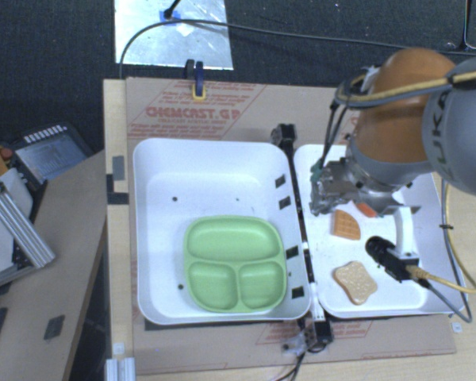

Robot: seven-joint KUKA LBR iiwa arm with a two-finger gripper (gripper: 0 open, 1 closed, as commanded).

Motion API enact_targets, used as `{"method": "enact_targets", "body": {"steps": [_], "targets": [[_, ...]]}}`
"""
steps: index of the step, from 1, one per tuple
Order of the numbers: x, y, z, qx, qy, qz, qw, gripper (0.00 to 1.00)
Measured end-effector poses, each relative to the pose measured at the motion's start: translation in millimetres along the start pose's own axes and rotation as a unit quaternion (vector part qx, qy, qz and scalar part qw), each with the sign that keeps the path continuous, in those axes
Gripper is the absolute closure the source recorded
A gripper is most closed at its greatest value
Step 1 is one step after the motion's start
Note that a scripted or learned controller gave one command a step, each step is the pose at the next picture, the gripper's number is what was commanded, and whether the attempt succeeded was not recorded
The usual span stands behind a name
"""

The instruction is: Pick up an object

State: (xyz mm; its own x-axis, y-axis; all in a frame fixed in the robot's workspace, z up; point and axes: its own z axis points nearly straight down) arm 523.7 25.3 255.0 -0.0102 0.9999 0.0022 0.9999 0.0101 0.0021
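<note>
Gripper [327, 195] low in right bin [393, 298], close to its left wall, about mid-depth; open or closed: cannot tell, tips lost in grey metal and shadow.

Waffle [346, 225]: orange, gridded, roughly triangular, flat on right bin floor; just beside gripper, on the side nearer the front edge; touching or not, not readable.

Orange bit [366, 209]: small, reddish, just behind waffle; partly hidden under the wrist, shape unclear.

Toast [355, 282]: pale tan, speckled, flat on the same floor; near the bin's front edge, apart from waffle, well clear of gripper.

Arm [412, 109]: grey, broad orange band, in from the right; bulk above the back half of right bin.

Left bin [190, 181]: white, shallow, side by side with right bin; black clips [285, 205] in a row along the seam between the two.

Plate [236, 263]: green, three compartments, flat in front half of left bin, toward its right side; well apart from gripper.

Cardboard [198, 109]: red print, under both bins; yellow and black clamp [197, 82] at its back edge; foil sheet [174, 18] beyond that, on a dark surface.

Bench [79, 236]: pale wood, left of the bins; aluminium rail [16, 221] and small screen device [47, 153] at far left.
</note>
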Motion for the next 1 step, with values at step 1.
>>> {"method": "enact_targets", "body": {"steps": [1], "targets": [[48.7, 4.7, 14.5, 0.001, 0.0, 0.001, 1.0, 1.0]]}}
